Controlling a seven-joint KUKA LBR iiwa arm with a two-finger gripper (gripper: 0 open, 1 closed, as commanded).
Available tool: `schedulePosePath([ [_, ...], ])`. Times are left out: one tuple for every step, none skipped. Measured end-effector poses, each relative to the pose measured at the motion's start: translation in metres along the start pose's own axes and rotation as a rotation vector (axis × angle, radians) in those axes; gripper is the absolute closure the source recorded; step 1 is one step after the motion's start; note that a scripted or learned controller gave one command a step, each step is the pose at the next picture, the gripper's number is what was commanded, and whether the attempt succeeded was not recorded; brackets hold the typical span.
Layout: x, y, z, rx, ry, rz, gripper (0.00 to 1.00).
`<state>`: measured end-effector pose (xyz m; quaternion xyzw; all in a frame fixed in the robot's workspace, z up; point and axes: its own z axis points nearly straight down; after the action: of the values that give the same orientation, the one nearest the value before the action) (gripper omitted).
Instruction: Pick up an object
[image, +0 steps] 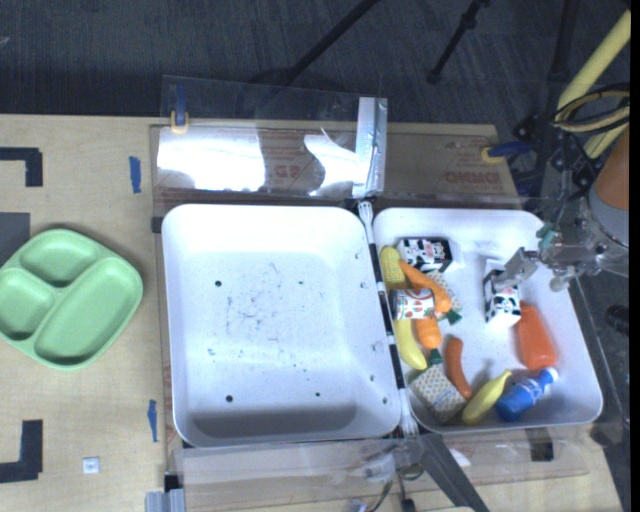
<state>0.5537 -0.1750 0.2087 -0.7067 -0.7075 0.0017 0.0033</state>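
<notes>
A green divided plate (68, 297) sits far left, then a bare left bin (270, 320). The right bin (575, 345) crowds bananas (408, 340), carrots (455, 362), an orange bottle (536, 338). My gripper (520, 265) hovers over a cow-patterned toy (503, 303); grip state unclear.

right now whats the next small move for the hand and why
Probably a short, straight descent. The hand hangs above the right bin, just over a small black-and-white cow-patterned toy, with nothing visibly between its fingers. An orange bottle lies close beside the toy, so going down without sideways drift seems safest.
</notes>
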Motion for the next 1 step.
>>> schedulePosePath([
  [-0.0327, 0.0089, 0.097, 0.003, 0.006, 0.116, 0.0],
])
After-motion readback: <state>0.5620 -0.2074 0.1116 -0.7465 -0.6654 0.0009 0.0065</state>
